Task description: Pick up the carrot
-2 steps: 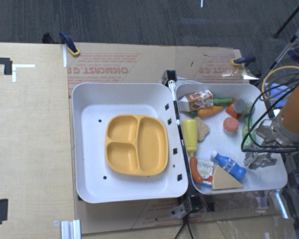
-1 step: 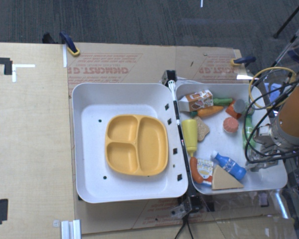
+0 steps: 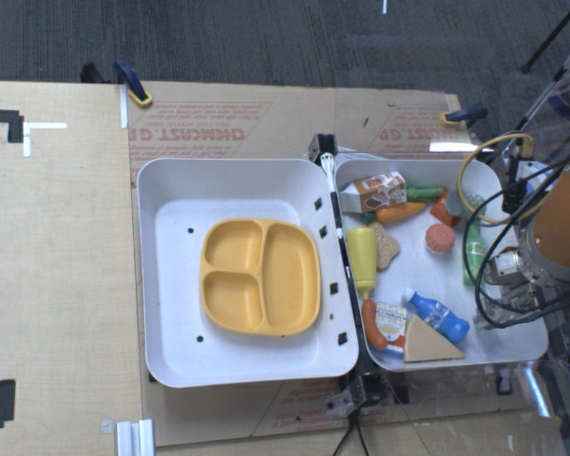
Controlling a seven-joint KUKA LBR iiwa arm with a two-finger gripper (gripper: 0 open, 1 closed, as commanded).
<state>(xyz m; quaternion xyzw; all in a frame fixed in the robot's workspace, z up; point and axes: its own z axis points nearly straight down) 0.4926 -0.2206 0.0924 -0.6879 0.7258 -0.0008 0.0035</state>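
Observation:
The carrot [image 3: 401,213], orange and tapered, lies in the back part of the right bin [image 3: 513,348], just in front of a small brown carton [image 3: 378,192]. A green piece [image 3: 424,195] lies by its thick end. The arm [image 3: 557,226] hangs over the bin's right edge, wrapped in black cables. Its gripper [image 3: 506,272] sits low among those cables, well to the right of the carrot and apart from it. Nothing shows held in it.
Around the carrot lie a pink ball [image 3: 441,238], a yellow bottle [image 3: 363,256], a green bottle [image 3: 473,251], a blue bottle [image 3: 439,317], a cheese wedge [image 3: 427,344] and a sausage [image 3: 369,319]. The left bin [image 3: 161,283] holds a yellow divided plate [image 3: 262,275].

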